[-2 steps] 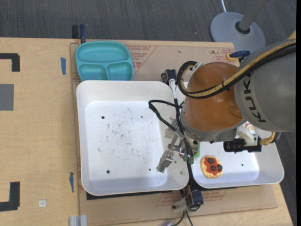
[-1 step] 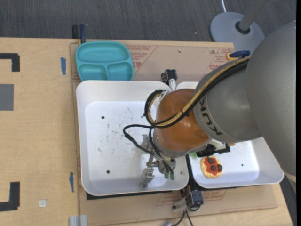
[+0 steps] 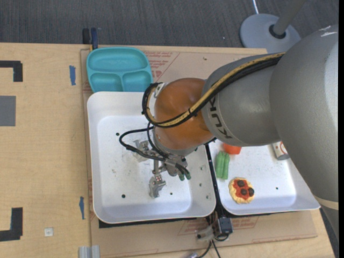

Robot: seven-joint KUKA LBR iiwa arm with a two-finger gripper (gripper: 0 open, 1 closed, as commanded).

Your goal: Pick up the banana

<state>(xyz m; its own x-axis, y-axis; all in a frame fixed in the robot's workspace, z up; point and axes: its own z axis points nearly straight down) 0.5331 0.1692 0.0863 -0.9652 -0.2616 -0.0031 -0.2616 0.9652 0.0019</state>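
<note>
Overhead, my grey arm (image 3: 279, 85) reached in from the right, its orange band (image 3: 180, 114) above the left white bin (image 3: 107, 144). The right white bin (image 3: 279, 190) lay touching it, and a teal divided tray (image 3: 119, 69) sat just behind the left bin. My gripper (image 3: 156, 186) hung low over the left bin's floor; whether it was spread or closed, I could not tell. A toy pizza (image 3: 242, 190) and a green piece (image 3: 222, 165) lay in the right bin. I could not tell where the banana lay.

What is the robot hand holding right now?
Nothing that I can see. The hand hangs low over the left bin, with no banana or toy between its fingers.
</note>
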